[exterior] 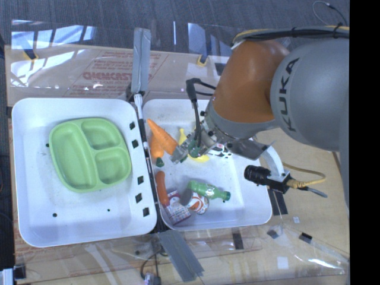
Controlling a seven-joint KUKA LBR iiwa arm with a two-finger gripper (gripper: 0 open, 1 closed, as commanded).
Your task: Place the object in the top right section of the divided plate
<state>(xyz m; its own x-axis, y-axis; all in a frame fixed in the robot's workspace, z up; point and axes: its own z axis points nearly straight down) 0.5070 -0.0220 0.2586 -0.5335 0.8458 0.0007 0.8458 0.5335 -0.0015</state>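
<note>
The green divided plate (89, 154) lay in the left bin (29, 218) with all three sections bare, so nothing had yet been placed and the whole carry was judged still to come. The gripper (191, 148) hung low in the right bin (261, 215), near a yellow item (202, 157) and just beside a carrot (161, 136); whether its jaws were open, closed or holding anything could not be told from above. Which object was meant was unclear: a green bottle (209, 190), a red sausage-like piece (161, 187) and a crumpled packet (178, 209) also lay there. "KUKA" read on the grey arm (309, 88); red print on the sheet behind the bins was too blurred to read
</note>
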